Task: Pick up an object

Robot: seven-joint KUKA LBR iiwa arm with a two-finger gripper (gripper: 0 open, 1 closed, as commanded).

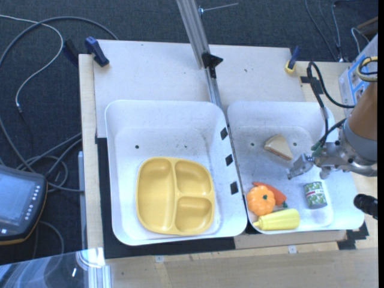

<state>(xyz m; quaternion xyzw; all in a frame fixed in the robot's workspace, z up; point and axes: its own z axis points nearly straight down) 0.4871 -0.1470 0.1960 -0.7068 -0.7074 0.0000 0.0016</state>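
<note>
- Camera view: the right bin (240,116) holds a pale wedge (279,147), a small orange pumpkin (261,200), a yellow corn cob (279,220) and a green can (314,195).
- The can lies near the bin's right side, just below the hand (302,165). It looks light, stiff and smooth, likely to roll; squeezing across its round sides seems best.
- The arm (365,125) reaches in from the right, wrist low over the bin.
- Whether the hand is spread or pressed together, I cannot tell.
- The left bin (120,119) carries a yellow divided plate (175,194).

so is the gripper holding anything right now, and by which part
Nothing is held. The gripper hangs in the right bin with no object between its fingers; the bread slice and the green can lie apart from it.
</note>
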